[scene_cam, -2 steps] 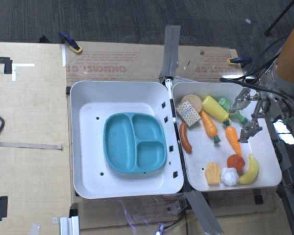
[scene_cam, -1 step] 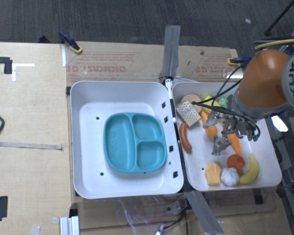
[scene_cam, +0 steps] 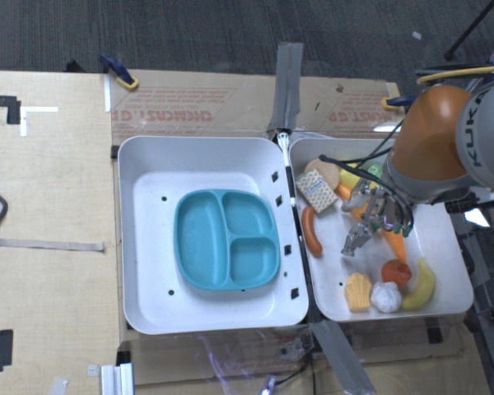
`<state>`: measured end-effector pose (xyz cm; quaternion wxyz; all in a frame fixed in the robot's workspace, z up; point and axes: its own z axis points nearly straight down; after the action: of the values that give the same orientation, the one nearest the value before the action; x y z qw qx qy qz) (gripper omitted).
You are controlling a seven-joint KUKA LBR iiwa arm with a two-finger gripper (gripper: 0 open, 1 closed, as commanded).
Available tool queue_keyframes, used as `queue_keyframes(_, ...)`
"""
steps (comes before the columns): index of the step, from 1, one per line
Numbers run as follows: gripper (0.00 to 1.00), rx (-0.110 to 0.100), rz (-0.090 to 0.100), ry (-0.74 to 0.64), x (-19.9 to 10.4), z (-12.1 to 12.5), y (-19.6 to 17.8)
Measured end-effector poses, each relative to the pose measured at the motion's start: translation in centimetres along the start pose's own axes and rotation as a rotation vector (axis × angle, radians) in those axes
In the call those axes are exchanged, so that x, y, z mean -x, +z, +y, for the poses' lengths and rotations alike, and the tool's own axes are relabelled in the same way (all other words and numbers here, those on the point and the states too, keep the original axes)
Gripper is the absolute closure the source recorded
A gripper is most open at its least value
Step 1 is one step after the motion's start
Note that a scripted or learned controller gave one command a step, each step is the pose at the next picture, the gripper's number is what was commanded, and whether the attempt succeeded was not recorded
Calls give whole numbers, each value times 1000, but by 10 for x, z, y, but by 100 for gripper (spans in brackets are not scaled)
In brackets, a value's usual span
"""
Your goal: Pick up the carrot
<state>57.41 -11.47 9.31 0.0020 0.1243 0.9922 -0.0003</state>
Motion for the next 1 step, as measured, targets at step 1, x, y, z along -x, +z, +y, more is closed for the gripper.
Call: queue_keyframes(1,100,0,-5,-3,2,1,-10)
